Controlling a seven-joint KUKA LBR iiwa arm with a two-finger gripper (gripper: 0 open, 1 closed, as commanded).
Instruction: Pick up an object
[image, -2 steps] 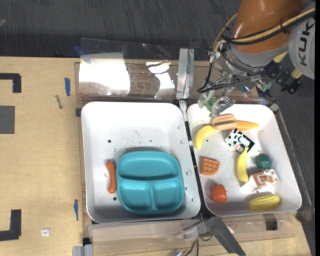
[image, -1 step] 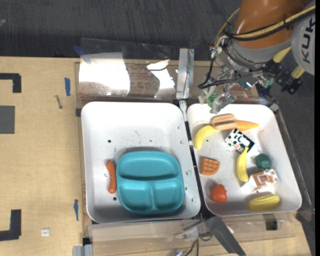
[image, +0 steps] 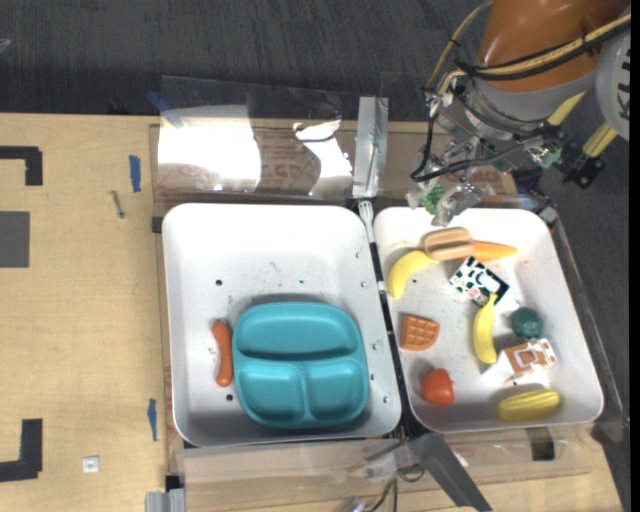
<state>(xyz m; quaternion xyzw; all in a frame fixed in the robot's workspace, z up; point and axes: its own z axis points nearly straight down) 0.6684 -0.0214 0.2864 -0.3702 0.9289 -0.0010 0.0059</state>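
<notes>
While a pale wooden bench fills the left, dark carpet lies beyond it at the far side. On the bench, the left bin holds an orange sausage toy beside a teal divided tray. The right bin carries bananas, a waffle, a tomato and a lemon. Above its far edge hangs the gripper; whether it is wide or narrow I cannot tell.

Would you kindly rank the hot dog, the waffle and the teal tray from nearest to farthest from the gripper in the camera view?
Measured from the gripper:
1. Hot dog, top of the right bin.
2. Waffle, right bin's left side.
3. Teal tray, left bin.
</notes>
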